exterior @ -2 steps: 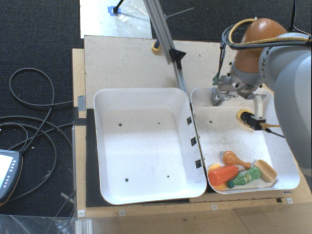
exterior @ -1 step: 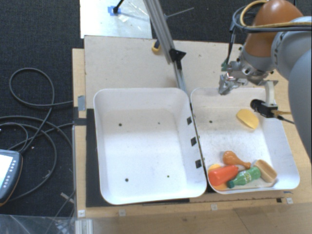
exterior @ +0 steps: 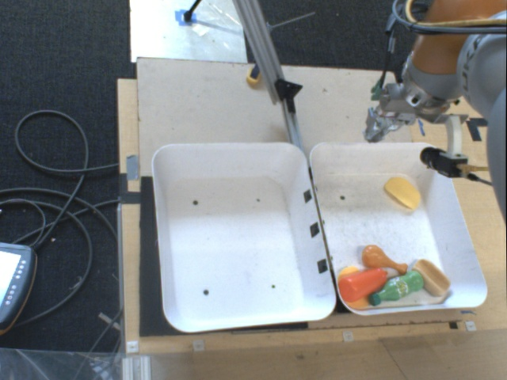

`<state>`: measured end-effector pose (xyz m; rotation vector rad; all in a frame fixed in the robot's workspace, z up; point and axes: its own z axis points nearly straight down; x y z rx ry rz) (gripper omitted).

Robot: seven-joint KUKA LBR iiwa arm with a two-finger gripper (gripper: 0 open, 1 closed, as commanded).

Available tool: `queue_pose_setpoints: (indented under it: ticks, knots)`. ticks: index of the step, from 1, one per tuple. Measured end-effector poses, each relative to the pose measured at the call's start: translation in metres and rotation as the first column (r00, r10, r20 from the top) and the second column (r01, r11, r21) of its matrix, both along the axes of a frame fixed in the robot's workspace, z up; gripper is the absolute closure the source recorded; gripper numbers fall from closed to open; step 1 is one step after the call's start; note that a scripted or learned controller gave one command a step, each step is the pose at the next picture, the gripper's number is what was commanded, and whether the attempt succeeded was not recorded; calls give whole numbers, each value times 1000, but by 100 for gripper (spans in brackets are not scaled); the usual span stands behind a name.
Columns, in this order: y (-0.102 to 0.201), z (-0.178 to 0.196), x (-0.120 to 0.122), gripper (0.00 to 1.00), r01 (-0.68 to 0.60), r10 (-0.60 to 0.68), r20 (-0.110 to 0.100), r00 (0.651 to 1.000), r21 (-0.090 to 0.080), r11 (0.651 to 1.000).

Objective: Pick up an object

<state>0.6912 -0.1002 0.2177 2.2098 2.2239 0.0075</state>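
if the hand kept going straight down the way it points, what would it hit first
Likely the right bin's far rim or bare floor near it; the hand hangs above that edge. Depth is unclear from this slant.

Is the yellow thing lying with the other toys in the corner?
No, the yellow thing lies alone near the far side of the right bin, apart from the toys heaped in its near corner.

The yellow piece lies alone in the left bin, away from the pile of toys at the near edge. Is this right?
Not quite: the camera view shows the yellow piece lying alone in the right bin, not the left one. It is indeed away from the pile of toys at the near edge.
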Motion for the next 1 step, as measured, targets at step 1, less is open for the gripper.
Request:
queue_pose_setpoints:
  ticks: [1]
  knots:
    - [0, 49, 2, 100, 0, 0, 1, 1000, 0, 1000]
